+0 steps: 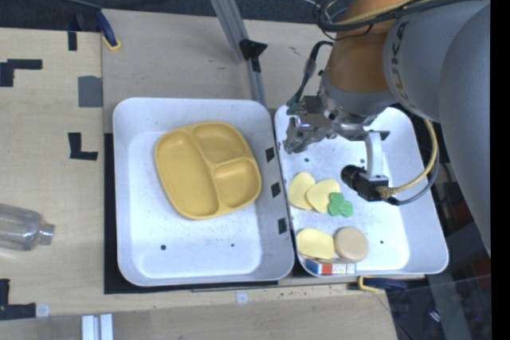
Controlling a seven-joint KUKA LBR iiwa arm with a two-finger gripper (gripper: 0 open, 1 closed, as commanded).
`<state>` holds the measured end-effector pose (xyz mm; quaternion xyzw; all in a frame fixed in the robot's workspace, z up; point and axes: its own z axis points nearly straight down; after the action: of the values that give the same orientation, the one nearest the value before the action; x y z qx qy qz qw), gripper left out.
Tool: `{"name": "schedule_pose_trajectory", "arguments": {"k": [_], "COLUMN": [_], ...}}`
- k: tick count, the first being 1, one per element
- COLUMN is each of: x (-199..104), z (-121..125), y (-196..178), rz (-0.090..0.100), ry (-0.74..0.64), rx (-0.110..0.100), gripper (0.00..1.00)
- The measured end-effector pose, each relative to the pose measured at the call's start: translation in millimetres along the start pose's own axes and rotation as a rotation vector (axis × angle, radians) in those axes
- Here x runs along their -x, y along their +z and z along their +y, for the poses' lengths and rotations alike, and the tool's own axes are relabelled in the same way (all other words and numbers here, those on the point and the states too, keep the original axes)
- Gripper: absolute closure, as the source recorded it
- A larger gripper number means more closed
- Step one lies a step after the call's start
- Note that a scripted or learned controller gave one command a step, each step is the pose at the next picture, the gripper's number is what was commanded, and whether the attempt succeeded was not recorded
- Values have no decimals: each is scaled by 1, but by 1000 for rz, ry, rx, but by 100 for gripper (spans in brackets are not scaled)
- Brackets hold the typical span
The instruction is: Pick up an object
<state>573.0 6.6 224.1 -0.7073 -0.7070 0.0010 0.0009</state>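
The right bin holds several small pieces. Two pale yellow slices lie side by side, and a small green piece touches them. Nearer the front lie a yellow block and a tan round piece. A red and blue item is against the front wall. My gripper hangs over the bin's far left part, above and slightly left of the yellow slices, with nothing seen in it. A yellow divided plate lies in the left bin.
A metal pole slants down to the bins' far edge, close to the arm's wrist. A clear plastic bottle lies on the bench at the far left. A black fitting with a yellow cable hangs beside the green piece.
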Motion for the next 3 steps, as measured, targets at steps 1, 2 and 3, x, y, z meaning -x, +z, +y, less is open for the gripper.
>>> {"name": "schedule_pose_trajectory", "arguments": {"k": [1, 2, 3], "x": [-32, -54, -29], "z": [-32, -10, 12], "y": [38, 9, 37], "rz": [0, 1, -3], "ry": [-3, -5, 1], "rx": [-5, 4, 0], "gripper": [100, 100, 100]}}
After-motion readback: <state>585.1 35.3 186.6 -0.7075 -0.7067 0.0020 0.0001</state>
